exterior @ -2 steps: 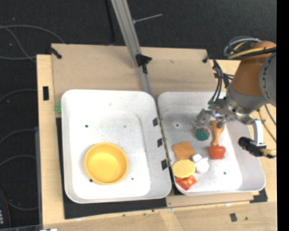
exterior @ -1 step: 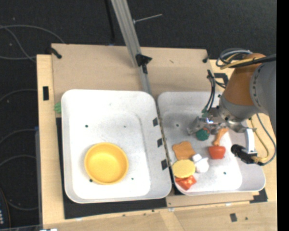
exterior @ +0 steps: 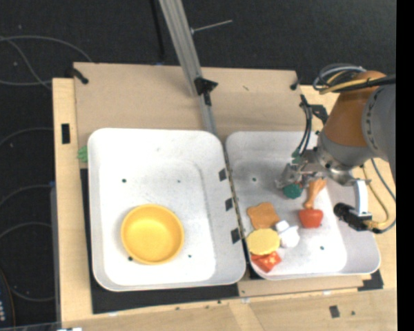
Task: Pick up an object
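We see a tan wooden tabletop [exterior: 145, 95] carrying two shallow white plastic bins side by side, the left white bin [exterior: 159, 164] and the right white bin [exterior: 262, 157] touching along their inner edges. A grey metal pole [exterior: 183, 40] slants down from the top of the view to the seam between the bins. From the right reaches the grey arm with its orange band [exterior: 348, 119], bent over the right bin. In the left bin, near its front left corner, sits a round yellow bowl [exterior: 152, 234], well apart from everything else. The remaining things cluster in the front half of the right bin: an orange carrot-shaped toy [exterior: 314, 190] lies tilted just above a red tomato-like toy [exterior: 311, 218]; a flat tan slice shaped like toast [exterior: 262, 215] lies to their left; below it sits a round yellow disc [exterior: 263, 241] resting partly over a red block [exterior: 267, 260] at the bin's front edge; a small white piece [exterior: 288, 235] lies just beside the disc. The pincer [exterior: 292, 181] hangs low over the middle of the right bin, right at a small teal object [exterior: 292, 191], which sits just beside the carrot's upper end. We cannot tell whether the pincer is apart or together, nor whether it touches the teal object.
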Tool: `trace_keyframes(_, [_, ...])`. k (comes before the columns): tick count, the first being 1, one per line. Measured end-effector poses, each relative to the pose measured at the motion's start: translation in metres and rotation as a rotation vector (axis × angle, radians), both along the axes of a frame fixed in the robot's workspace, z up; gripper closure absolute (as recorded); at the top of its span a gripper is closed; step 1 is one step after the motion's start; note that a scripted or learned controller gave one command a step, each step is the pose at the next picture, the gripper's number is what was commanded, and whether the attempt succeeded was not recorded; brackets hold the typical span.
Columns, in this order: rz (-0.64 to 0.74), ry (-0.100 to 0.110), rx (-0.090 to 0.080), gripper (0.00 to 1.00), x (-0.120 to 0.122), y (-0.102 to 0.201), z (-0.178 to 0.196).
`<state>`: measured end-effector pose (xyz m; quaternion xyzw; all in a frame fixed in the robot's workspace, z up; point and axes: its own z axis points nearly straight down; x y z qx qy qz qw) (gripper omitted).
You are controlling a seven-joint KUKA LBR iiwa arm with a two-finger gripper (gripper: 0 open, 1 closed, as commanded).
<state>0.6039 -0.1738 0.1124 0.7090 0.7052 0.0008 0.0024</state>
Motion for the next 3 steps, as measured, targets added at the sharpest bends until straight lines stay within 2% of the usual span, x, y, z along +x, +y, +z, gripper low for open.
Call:
trace_keyframes(1, [0.004, -0.003, -0.001, 1.0, 0.001, -0.01, 0.06])
trace_keyframes(2, [0.008, -0.002, 0.0, 1.0, 0.003, -0.012, 0.103])
trace_keyframes(3, [0.012, 0.002, 0.004, 1.0, -0.005, 0.038, 0.116])
